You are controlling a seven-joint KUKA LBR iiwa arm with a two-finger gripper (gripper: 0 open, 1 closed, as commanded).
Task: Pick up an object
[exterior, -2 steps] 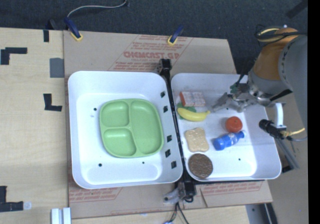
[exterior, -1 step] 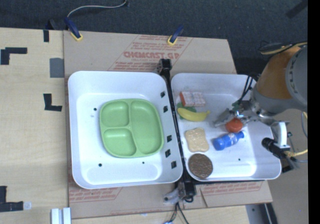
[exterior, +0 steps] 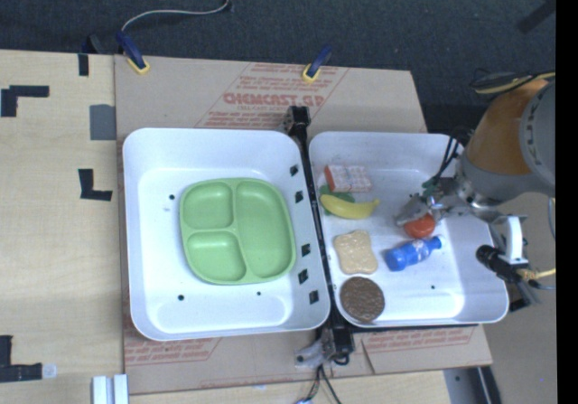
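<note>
On the table, left bin [exterior: 144, 239]: green divided plate [exterior: 237, 230].
Right bin [exterior: 470, 303]: striped packet [exterior: 349, 179], banana [exterior: 349, 206], tan bread slice [exterior: 356, 251], brown round cookie [exterior: 362, 298], blue bottle [exterior: 412, 253], red object [exterior: 420, 227].
Red object: small, rounded, touching my end effector [exterior: 417, 212].
My end effector: grip state I cannot tell; its tips blur into the red object.

End effector [exterior: 417, 212] fingers blurred against the red object [exterior: 421, 228].

A small round red-orange object [exterior: 421, 227] sits in the right white bin, touching the blue plastic bottle [exterior: 412, 253] lying tilted just below it.
</note>
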